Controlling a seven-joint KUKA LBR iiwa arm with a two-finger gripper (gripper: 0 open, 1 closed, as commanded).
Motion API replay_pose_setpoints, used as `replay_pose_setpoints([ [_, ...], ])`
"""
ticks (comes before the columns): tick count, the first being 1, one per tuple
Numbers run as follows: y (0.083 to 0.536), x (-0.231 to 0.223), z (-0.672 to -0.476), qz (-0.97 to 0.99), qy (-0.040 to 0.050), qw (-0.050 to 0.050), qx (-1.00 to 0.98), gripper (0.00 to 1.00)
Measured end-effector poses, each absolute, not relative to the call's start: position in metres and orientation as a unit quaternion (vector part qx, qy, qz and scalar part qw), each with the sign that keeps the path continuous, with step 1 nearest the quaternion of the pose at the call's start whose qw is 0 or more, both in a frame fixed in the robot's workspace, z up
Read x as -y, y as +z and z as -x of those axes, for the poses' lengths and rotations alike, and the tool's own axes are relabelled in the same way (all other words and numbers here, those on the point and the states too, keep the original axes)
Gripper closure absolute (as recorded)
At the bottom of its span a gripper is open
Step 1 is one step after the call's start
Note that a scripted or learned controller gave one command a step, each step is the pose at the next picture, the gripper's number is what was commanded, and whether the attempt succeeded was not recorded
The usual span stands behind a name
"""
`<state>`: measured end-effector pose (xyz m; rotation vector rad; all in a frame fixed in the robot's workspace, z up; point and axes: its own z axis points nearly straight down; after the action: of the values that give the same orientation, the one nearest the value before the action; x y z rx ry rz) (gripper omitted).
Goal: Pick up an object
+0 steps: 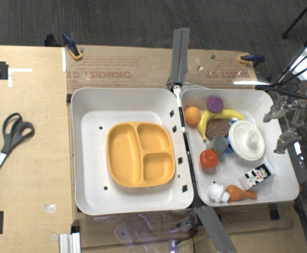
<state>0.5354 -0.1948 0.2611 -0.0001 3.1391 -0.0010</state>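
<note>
The right bin (280, 191) holds several toys: an orange ball (192, 114), a purple piece (214, 104), a banana (232, 115), a brown round piece (217, 128), a white lidded pot (247, 139), a red tomato (208, 158), a black-and-white carton (256, 175) and a drumstick (238, 193) next to a small white piece (216, 193). My gripper (278, 129) hangs over this bin's right rim, just right of the white pot. It is open, with nothing between its fingers.
The left bin (85, 141) carries a yellow divided plate (141, 154). Scissors (10, 138) lie on the wooden bench at far left. A grey bar (180, 57) stands behind the gap between the bins. Clamps sit at the cardboard's back corners.
</note>
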Motion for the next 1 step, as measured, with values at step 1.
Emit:
replay_pose_setpoints([
  [1,0.1715,0.1359,-0.5901,0.018,-0.0001,0.002,-1.0,0.0],
])
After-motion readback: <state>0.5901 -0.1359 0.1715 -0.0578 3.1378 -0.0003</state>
